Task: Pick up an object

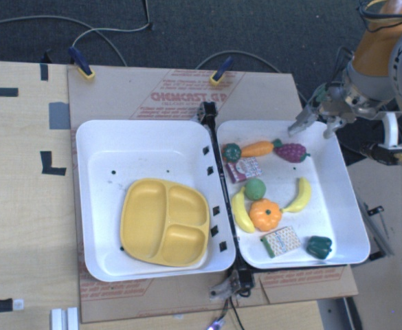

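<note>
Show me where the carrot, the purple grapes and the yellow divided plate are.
carrot (258,148), camera view, middle of its orange body.
purple grapes (291,152), camera view, centre of the bunch.
yellow divided plate (165,222), camera view, central ridge between compartments.

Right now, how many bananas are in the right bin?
2. One curved yellow plastic banana lies at the right of the shallow white right bin, right of the orange toy pumpkin. The other yellow banana lies against the pumpkin's left side, by the divider. None seem hidden.

Yellow divided plate (165,222) lying in the left white bin (97,143), cardboard sheet (180,95) under both bins, blue clamp (81,61) and yellow clamp (220,71) on its far edge, dark carpet (255,12) beyond
</note>
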{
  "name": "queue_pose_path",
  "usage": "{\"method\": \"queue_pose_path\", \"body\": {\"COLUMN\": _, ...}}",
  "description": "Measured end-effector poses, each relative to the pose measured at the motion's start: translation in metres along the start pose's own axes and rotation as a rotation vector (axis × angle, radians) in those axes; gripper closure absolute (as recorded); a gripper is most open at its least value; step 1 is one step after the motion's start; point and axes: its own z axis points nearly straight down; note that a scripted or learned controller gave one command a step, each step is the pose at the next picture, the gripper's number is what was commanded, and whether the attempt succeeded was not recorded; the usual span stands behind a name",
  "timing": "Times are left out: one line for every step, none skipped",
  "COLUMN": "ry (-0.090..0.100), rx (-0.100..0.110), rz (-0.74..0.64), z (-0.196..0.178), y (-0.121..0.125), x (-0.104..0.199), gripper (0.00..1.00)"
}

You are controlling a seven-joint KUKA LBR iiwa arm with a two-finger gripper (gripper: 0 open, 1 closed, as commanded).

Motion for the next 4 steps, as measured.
{"method": "queue_pose_path", "body": {"ry": -0.001, "rx": -0.002, "rz": 0.0, "z": 0.125, "y": 0.014, "x": -0.023, "gripper": 0.0}}
{"method": "queue_pose_path", "body": {"ry": -0.001, "rx": 0.0, "rz": 0.001, "z": 0.127, "y": -0.024, "x": -0.029, "gripper": 0.0}}
{"method": "queue_pose_path", "body": {"ry": -0.002, "rx": -0.007, "rz": 0.002, "z": 0.132, "y": -0.087, "x": -0.001, "gripper": 0.0}}
{"method": "queue_pose_path", "body": {"ry": -0.003, "rx": -0.007, "rz": 0.001, "z": 0.123, "y": -0.087, "x": -0.001, "gripper": 1.0}}
